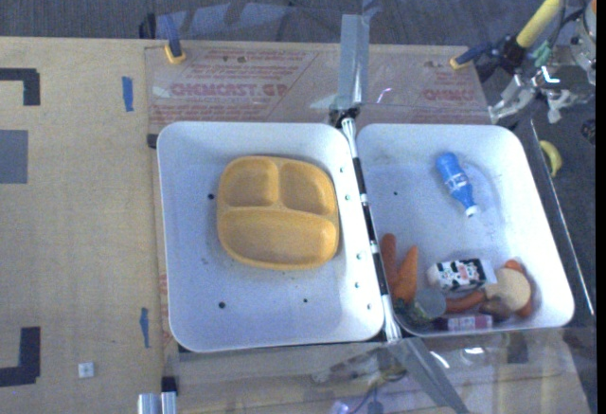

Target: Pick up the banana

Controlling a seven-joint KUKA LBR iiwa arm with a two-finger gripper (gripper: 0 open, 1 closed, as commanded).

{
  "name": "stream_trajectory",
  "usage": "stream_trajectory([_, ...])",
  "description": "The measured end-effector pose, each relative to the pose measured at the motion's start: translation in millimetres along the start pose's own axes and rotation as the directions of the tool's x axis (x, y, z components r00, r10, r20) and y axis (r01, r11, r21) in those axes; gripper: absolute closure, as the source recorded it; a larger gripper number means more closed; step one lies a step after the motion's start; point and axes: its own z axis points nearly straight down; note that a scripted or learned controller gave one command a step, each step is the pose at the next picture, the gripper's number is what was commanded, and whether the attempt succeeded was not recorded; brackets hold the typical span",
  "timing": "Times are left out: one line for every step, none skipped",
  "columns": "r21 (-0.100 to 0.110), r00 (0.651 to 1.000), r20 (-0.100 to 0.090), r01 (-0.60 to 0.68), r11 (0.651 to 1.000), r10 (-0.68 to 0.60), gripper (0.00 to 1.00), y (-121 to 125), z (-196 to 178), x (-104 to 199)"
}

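Gripper (519,92): beyond the right bin's (428,139) far corner; whether spread or closed, cannot tell.
Risk: banana not identifiable; cluttered pile (464,294) invites a wrong grab.

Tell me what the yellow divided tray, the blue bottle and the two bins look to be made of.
Yellow divided tray: likely moulded plastic, matte, with soft rounded compartments. Blue bottle: probably glossy plastic with a white label band. Left bin and right bin: smooth white plastic by the look, rounded corners, slight sheen.
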Motion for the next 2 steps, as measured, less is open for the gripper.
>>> stream_trajectory([0.0, 0.999, 0.0, 0.033, 0.999, -0.033, 0.0, -66.7, 107.0, -16.0])
stream_trajectory([0.0, 0.99, -0.001, 0.141, 0.99, -0.141, 0.0, -149.5, 154.4, 19.9])
